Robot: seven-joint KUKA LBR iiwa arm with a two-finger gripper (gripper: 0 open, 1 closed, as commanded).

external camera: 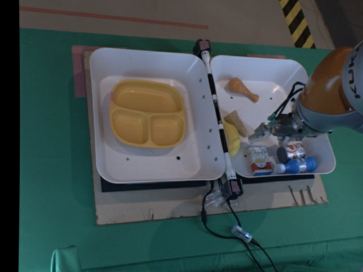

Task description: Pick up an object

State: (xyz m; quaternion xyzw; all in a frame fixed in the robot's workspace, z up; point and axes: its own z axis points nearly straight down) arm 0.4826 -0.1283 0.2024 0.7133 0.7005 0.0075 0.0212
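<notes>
Right bin (295, 72): carton (259, 159) just below gripper (262, 131).

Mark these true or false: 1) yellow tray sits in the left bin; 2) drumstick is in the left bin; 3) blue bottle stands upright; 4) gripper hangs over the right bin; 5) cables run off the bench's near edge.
1) True: the yellow tray lies in the left bin.
2) False: the drumstick is in the right bin.
3) False: the blue bottle lies on its side.
4) True: the gripper is above the right bin.
5) True: the cables trail toward the near edge.
</notes>
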